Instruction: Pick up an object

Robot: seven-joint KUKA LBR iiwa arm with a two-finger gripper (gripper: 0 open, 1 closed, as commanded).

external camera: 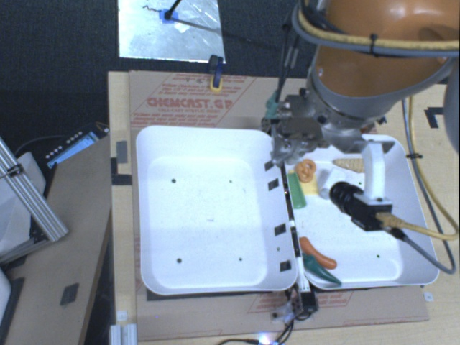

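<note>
Both bins, the left bin [205,218] and the right bin [374,257], are plain white with a few dark specks. The arm [381,42] is glossy orange above grey. In the right bin lie an orange carrot-like piece [318,251], a teal piece [321,275], a green stick [296,190], a pale yellow block [310,186] and a tan cone [349,164]. The cardboard [188,99] is beige with red lettering

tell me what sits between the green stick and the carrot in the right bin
Nothing: in the camera view, bare white bin floor runs along the divider between the green stick and the carrot.
</note>
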